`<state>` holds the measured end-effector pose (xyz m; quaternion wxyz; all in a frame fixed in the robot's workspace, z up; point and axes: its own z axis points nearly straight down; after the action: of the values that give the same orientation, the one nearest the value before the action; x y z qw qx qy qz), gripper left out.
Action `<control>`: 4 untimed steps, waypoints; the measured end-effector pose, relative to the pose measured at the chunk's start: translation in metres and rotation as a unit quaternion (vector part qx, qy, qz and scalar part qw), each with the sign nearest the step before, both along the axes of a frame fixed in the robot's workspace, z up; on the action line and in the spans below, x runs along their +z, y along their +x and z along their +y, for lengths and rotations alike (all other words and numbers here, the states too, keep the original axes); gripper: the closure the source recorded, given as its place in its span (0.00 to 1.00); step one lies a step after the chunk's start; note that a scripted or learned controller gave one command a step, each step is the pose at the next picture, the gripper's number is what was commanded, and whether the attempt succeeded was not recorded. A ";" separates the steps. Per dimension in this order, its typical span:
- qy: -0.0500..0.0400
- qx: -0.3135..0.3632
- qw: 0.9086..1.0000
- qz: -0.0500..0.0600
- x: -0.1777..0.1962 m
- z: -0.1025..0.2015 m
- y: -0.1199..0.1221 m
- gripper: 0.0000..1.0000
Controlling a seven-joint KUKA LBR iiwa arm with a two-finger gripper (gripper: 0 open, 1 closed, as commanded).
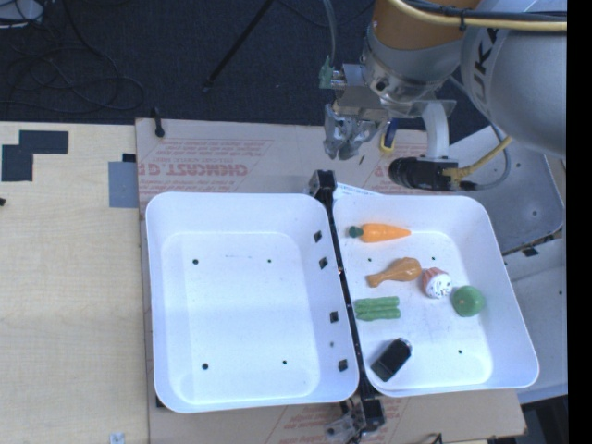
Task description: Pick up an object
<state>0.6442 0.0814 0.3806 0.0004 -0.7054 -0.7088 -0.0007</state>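
The right bin (499, 248) holds several toys: an orange carrot (383, 233) at the back, a tan drumstick (395, 271) in the middle, a green pea pod (377, 309), a red and white ball (436, 283), a green ball (468, 301), and a black block (391, 359) at the front. My gripper (346, 144) hangs high above the bench, behind the far rim where the two bins meet. Nothing is between its fingers. It stands well clear of every toy, with the carrot nearest.
The left bin (166, 248) sits beside the right one, a black clip strip (331, 266) joining them. Brown cardboard (231, 160) lies under both bins. The grey arm (499, 44) fills the upper right corner.
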 end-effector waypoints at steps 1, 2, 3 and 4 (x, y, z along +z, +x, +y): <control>0.000 0.000 1.000 0.000 0.023 0.067 0.000 1.00; -0.003 -0.004 1.000 0.009 -0.099 0.065 -0.053 1.00; -0.001 -0.005 1.000 0.002 -0.091 0.065 -0.050 0.00; -0.003 -0.004 1.000 0.006 -0.227 0.041 -0.001 0.00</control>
<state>0.6431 0.1221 0.1537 0.0024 -0.7079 -0.7062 0.0054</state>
